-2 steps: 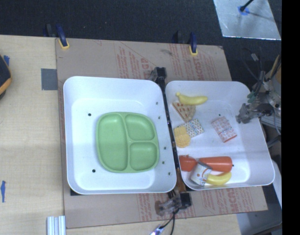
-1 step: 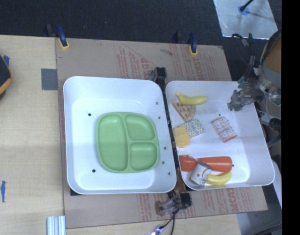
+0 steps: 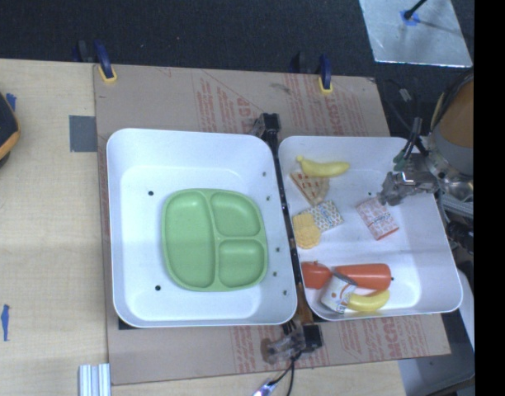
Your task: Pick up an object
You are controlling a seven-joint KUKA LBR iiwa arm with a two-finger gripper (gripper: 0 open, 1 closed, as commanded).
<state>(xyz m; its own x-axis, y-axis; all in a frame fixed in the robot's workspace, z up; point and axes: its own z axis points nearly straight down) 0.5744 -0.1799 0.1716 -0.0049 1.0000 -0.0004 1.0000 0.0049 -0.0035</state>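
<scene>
Likely target is the small red-and-white packet (image 3: 376, 219), lying flat on the floor of the right bin (image 3: 426, 246), toward its right-centre and apart from the other items. Gripper (image 3: 394, 190) is sitting just above and right of it in the view, fingertips pointing down toward the bin floor close to the packet's upper edge; whether it is touching the packet I can't tell. Jaw opening isn't readable at this resolution either, and nothing is showing between the fingers, so I'm not calling a grasp. Rest of that bin: yellow banana (image 3: 323, 167) near the top wall, waffle piece (image 3: 311, 188) just below it, blue-speckled packet (image 3: 326, 215) beside a round yellow cracker (image 3: 307, 230), then a cluster at the bottom with a red tomato-like piece (image 3: 315, 275), an orange carrot (image 3: 366, 273) and a second yellow banana (image 3: 368, 302). Left bin (image 3: 129, 221) is carrying a green divided plate (image 3: 213, 239). Progress, as I'm judging it: approach is about done, arm is positioned over the bin near one item; closing on it and lifting clear are both not yet done.
</scene>
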